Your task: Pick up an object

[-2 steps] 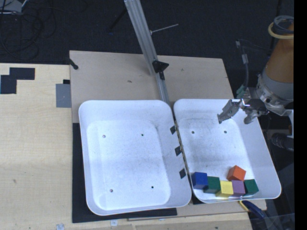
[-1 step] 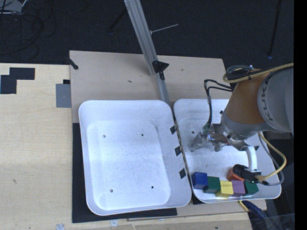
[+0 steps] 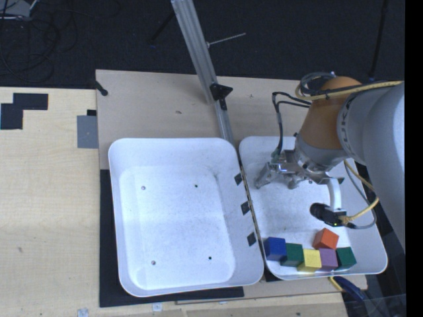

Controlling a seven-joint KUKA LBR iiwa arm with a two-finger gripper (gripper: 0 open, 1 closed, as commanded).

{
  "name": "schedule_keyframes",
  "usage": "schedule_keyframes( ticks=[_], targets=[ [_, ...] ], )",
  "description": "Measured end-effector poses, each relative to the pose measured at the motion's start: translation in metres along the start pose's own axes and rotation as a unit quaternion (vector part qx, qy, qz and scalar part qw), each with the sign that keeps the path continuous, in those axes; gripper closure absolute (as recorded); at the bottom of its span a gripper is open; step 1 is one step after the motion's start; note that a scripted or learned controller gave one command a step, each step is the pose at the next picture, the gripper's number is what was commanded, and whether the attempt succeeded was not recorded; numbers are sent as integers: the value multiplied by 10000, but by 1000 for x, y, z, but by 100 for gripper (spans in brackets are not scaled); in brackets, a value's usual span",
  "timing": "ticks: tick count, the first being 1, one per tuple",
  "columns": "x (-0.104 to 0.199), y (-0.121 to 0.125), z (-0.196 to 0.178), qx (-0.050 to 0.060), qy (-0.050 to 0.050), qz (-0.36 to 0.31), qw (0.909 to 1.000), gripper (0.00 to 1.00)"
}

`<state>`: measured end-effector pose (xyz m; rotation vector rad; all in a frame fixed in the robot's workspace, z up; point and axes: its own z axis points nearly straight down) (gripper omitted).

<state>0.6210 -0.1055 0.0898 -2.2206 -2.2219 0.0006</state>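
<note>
Blocks: blue block [image 3: 275,247], green block [image 3: 294,254], yellow block [image 3: 310,259], purple block [image 3: 328,259], green cube [image 3: 346,257] run in a row along the right bin's [image 3: 264,157] near edge.
Orange block [image 3: 325,238]: just behind that row, turned diagonally.
End effector [image 3: 285,172]: over the bin's far half, well apart; finger state cannot be told.

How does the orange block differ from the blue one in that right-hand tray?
The orange block sits turned at an angle, behind the row; the blue block lies squarer, at the row's left end. The orange one is nearer the gripper side's cable; the blue one sits by the divider between trays. Both are small cubes resting in the right bin.
</note>
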Motion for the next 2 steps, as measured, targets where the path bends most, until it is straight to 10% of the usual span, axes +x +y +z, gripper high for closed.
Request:
schedule_keyframes(
  ticks=[1,2],
  targets=[
    [12,29,-106,-37,-2,-4,10000,0],
    [-9,4,1,6,2,11,10000,0]
  ],
)
